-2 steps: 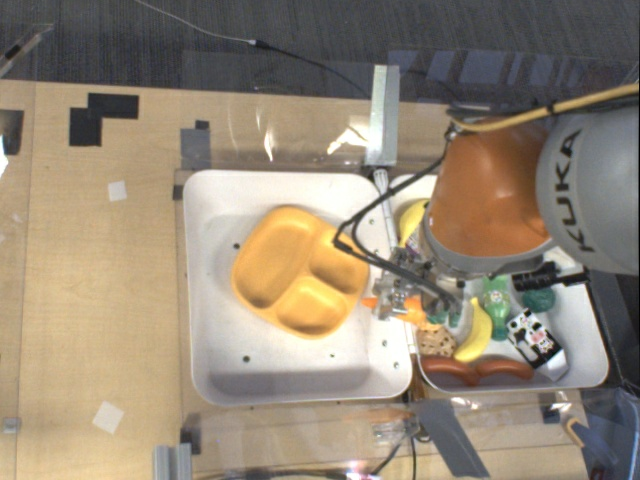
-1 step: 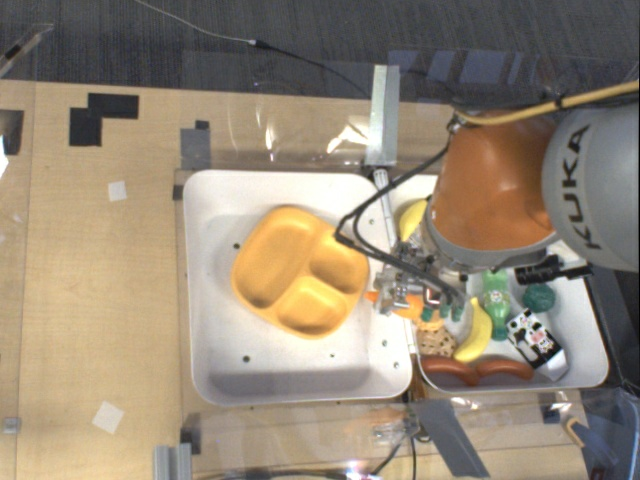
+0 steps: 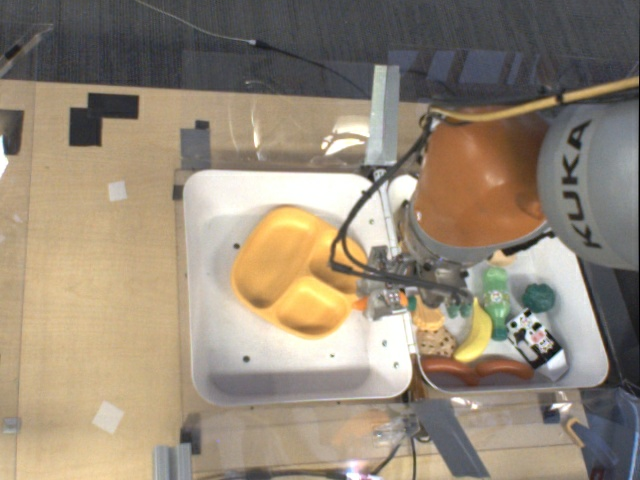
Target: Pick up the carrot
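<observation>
The gripper (image 3: 388, 296) is hanging low at the frame's centre, over the divide between the two bins, with the carrot (image 3: 362, 305) showing as an orange tip just beside it, near the yellow dish (image 3: 285, 268). Whether the jaws are apart cannot be told. A good pick is going to need the fingers straddling the carrot squarely before lifting.

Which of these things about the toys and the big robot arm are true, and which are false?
1. A yellow dish lies in the left bin. True.
2. The banana sits in the left bin. False: it is in the right bin.
3. The end effector hangs near the wall between the two bins. True.
4. The yellow dish is round with one hollow. False: it is divided into compartments.
5. A small orange bit shows beside the end effector, at the dish's edge. True; whether it is the carrot, or gripped, cannot be told.
</observation>
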### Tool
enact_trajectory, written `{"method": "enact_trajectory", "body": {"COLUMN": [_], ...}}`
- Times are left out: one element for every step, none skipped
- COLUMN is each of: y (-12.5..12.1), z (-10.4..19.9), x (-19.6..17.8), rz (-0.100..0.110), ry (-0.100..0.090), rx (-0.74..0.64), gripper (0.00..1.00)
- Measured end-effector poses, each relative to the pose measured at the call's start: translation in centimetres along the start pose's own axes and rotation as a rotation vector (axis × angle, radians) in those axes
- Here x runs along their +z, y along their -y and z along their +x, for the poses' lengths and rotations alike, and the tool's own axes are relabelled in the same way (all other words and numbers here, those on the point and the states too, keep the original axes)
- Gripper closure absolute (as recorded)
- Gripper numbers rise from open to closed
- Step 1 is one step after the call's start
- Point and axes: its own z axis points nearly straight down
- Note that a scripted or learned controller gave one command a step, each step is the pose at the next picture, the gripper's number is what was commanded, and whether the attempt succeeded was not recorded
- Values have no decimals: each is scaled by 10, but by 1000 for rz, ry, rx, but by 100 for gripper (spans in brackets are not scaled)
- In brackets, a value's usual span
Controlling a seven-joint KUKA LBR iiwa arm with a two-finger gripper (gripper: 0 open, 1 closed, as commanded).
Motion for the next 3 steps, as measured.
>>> {"method": "enact_trajectory", "body": {"y": [-66,-31,-36], "z": [-12,-8,-11], "x": [69,-91,101], "rz": [-2,-1,1], "ry": [-8,14,-12], "rx": [20,35,108], "gripper": [100,100,100]}}
